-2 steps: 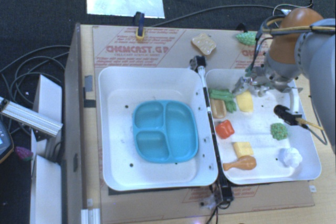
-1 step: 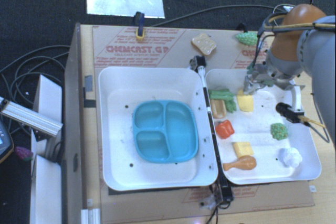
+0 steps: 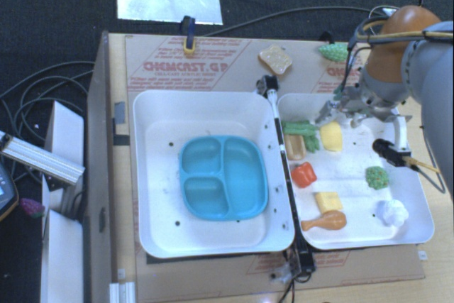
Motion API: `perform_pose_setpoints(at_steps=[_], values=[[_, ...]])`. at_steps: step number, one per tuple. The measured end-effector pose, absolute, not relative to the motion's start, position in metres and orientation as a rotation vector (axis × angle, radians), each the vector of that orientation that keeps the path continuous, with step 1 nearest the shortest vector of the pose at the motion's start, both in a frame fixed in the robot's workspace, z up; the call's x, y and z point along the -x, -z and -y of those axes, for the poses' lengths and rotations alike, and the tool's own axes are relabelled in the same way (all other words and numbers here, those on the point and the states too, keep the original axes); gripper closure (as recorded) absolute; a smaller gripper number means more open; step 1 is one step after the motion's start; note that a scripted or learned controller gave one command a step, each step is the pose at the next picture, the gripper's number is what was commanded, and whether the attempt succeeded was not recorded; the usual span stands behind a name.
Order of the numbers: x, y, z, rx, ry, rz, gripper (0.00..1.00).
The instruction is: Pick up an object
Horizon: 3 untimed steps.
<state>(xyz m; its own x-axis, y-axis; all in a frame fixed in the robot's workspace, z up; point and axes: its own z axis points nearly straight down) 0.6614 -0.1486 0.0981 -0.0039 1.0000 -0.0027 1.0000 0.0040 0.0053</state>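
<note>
My gripper (image 3: 341,114) hangs over the back of the right bin (image 3: 418,204), open, with nothing between its fingers. Just below it lies a yellow lemon-like piece (image 3: 331,137). Left of that are a green bean pod (image 3: 300,128) and a hot-dog bun (image 3: 295,147). Further forward lie a red pepper (image 3: 303,174), a yellow cheese block (image 3: 328,201) and a chicken drumstick (image 3: 325,222). A broccoli floret (image 3: 377,177) and a white crumpled piece (image 3: 391,211) sit at the right side.
The left bin (image 3: 152,152) holds a blue divided plate (image 3: 223,177). On the cardboard behind the bins lie a slice of toast (image 3: 275,59) and a green toy (image 3: 333,51). A yellow-and-black clamp (image 3: 189,35) stands at the board's back edge.
</note>
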Motion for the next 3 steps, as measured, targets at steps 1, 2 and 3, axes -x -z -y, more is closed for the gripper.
perform_pose_setpoints(at_steps=[1, 2, 3], values=[[-0.663, -0.109, 0.149, -2.210, -0.006, -2.221, 1.00], [-0.662, -0.109, 0.149, -2.209, -0.005, -2.221, 0.00], [-0.654, -0.085, 0.169, -2.218, 0.000, -2.221, 0.00]])
